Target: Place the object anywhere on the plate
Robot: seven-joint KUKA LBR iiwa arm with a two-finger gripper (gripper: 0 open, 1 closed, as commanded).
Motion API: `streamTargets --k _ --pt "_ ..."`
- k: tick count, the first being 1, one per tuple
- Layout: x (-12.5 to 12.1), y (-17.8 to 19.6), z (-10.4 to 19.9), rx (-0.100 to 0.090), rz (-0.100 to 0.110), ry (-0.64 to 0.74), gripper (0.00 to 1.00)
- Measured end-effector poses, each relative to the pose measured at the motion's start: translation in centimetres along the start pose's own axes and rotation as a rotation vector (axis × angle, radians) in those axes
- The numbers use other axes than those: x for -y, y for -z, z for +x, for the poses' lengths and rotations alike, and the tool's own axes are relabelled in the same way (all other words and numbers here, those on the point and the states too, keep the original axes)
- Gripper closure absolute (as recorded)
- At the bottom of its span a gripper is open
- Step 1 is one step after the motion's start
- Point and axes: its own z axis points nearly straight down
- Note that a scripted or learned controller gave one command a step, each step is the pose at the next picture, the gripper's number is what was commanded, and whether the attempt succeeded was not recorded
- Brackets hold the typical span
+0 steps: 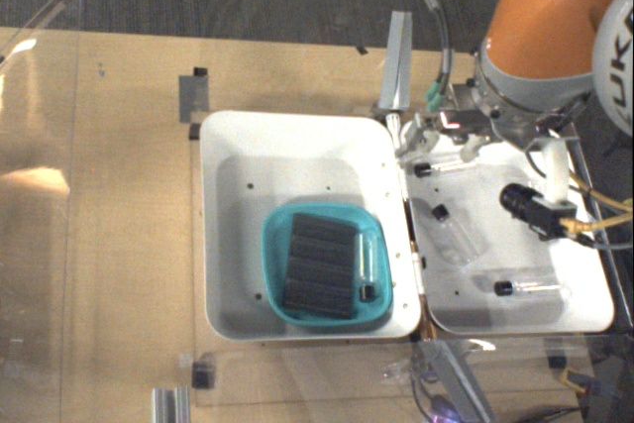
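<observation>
Camera view: two white bins (228, 154) sitting side by side.
My pincer (451, 129) is hovering over the right bin's back edge, three clear vials (530, 288) lying there; one vial is lying on the teal plate (279, 258) beside a black block (319, 264).

Arm (570, 5) cut off at top-right edge; its bulk hides right bin (594, 312) far corner.

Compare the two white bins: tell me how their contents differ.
The left bin holds a teal plate with a dark ribbed block and a clear tube on it. The right bin has no plate; several clear, dark-capped tubes lie loose on its floor. Both are shallow, white and side by side.
</observation>
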Motion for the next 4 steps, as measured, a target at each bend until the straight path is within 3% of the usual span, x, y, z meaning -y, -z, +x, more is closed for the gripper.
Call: streamTargets --k 1,2,3,4 --pt "1.6 9.7 -5.9 0.002 -0.002 0.007 0.00" --pt "1.8 9.6 -16.4 0.005 0.000 0.038 0.00" --pt "5.7 9.6 -23.0 0.007 0.002 -0.093 0.00" --pt "5.4 10.8 -22.9 0.012 -0.009 -0.083 1.00"
